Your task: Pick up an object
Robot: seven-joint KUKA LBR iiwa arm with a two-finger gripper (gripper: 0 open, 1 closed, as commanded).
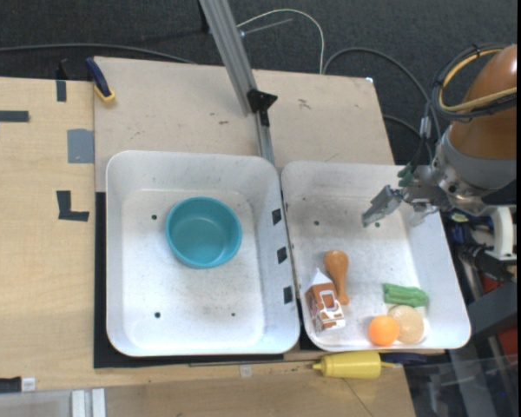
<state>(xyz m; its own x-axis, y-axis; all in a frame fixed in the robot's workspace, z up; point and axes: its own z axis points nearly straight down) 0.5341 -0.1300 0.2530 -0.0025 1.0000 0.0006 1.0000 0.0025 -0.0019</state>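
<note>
A KUKA arm's gripper [384,207] hangs over the upper part of the right bin [347,185] on a tabletop [35,250]; whether it is spread or closed cannot be told, and nothing shows in its grasp. Below it in the same bin lie a brown drumstick-shaped toy [336,272] and a red-and-white carton [326,307] touching it, with a green piece [405,295], an orange ball [383,330] and a pale round object [409,323] grouped lower right. Well to the gripper's left, a teal bowl [204,232] sits upright in the left bin [130,320]. A yellow bottle [354,365] rests outside the right bin's near rim.

Robotics lab: taped bench [35,259], cables [286,20]
</note>
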